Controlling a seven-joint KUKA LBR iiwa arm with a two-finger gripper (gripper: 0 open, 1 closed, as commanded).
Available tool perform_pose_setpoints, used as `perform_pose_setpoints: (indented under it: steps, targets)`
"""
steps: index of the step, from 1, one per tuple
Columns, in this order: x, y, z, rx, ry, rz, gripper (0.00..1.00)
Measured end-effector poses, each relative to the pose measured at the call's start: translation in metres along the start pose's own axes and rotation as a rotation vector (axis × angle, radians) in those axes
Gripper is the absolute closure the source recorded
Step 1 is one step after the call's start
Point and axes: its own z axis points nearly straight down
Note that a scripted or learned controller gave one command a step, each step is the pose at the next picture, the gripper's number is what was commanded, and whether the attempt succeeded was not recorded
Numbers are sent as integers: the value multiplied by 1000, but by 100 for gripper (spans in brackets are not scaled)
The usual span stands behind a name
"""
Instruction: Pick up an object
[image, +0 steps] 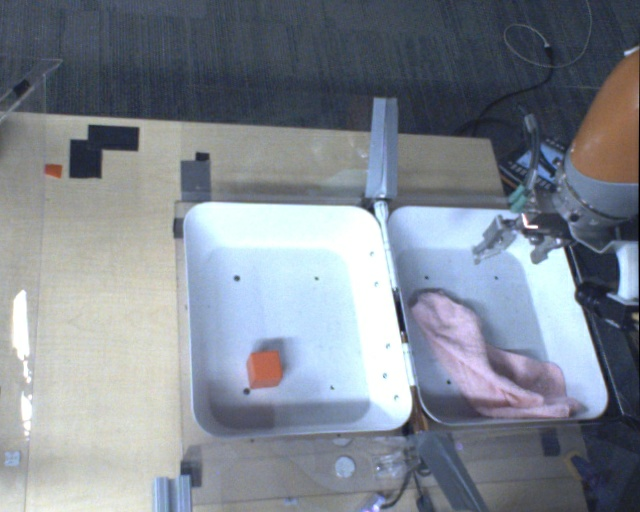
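The gripper (519, 238) hung open and empty above the right bin (455, 225), well apart from the pink cloth (482, 360) crumpled inside it; an orange block (265, 369) lay in the left bin (300, 230).

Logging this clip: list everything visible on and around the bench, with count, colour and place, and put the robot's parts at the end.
bins: 2, white, side by side on the bench
block: 1, orange, lower part of the left bin
cloth: 1, pink, crumpled along the lower half of the right bin
black patches: 2, black, upper left of the bench
small marker: 1, orange, beside the black patches
cable: 1, pale, looped on the dark floor, top right
arm: 1, grey with orange band, right edge
pincer: 1, grey, over the right bin's upper area
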Motion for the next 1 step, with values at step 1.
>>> perform_pose_setpoints:
  steps: [1]
  targets:
    - [-7, 4, 138, 0, 0, -23, 0]
